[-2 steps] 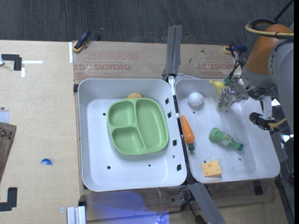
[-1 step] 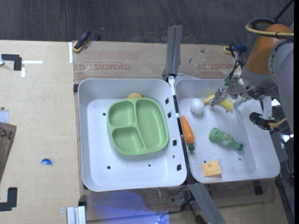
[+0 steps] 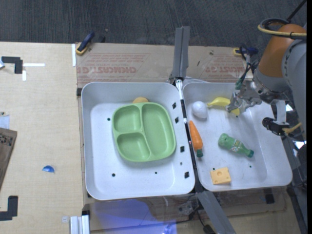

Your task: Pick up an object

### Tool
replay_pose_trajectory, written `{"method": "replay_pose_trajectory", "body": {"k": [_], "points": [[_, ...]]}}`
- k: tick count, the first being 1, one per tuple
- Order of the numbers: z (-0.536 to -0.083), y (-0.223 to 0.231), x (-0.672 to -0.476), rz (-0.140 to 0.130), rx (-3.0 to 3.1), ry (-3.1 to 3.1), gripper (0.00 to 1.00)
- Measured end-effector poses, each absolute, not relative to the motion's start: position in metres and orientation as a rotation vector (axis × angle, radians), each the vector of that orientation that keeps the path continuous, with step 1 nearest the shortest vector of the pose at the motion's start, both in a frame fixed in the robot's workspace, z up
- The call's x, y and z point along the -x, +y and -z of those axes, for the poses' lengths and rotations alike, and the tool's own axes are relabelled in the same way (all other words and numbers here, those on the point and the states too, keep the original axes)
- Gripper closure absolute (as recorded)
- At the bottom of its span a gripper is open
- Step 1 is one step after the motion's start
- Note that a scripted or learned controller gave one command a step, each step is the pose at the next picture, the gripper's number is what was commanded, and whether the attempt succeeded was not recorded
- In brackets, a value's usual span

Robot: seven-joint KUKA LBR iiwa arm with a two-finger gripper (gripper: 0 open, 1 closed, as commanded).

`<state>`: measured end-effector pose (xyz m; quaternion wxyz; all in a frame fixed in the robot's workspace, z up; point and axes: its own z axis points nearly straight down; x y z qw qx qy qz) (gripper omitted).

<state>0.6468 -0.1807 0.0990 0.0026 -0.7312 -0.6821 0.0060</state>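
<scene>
Banana (image 3: 219,102) lies at the back of the right bin (image 3: 273,179), and the gripper (image 3: 235,106) sits right at its right end, touching or just over it; can't tell whether the jaws are spread or pinching. Same bin: white ball (image 3: 199,109) left of the banana, carrot (image 3: 196,135) along the left wall, green bottle (image 3: 234,145) mid-bin, cheese wedge (image 3: 221,176) near the front. Left bin (image 3: 97,179) has a green divided plate (image 3: 144,131) with a yellow item (image 3: 140,100) peeking out behind it.

Green divided plate (image 3: 144,130) in left bin (image 3: 97,179); blue clamp (image 3: 86,42) on cardboard.
</scene>
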Motion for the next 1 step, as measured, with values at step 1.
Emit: {"method": "replay_pose_trajectory", "body": {"k": [1], "points": [[-0.1723,-0.1025,-0.6585,-0.005,2.339,-2.094,1.0]]}}
